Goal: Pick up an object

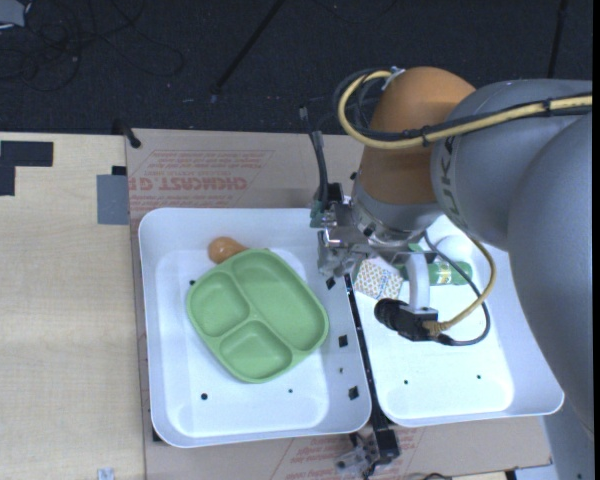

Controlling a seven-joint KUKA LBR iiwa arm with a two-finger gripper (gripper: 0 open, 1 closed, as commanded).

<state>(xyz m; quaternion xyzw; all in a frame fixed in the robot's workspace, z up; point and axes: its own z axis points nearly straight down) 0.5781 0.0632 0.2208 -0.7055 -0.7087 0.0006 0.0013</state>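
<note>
Left bin (pixel 170 408): bare floor along near edge. Green 3-compartment tray (pixel 257 314) at centre, orange object (pixel 223 249) touching its far-left rim. Right bin (pixel 460 393): near half open. Gripper (pixel 342 258) over divider between 2 bins, beside patterned packet (pixel 378 279); finger state: cannot tell.

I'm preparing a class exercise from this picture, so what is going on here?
A grey robot arm with an orange band reaches in over two white bins. Its end effector hangs low near the divide between them, beside a patterned packet in the right bin. The left bin holds a green divided plate and a small orange object.
</note>
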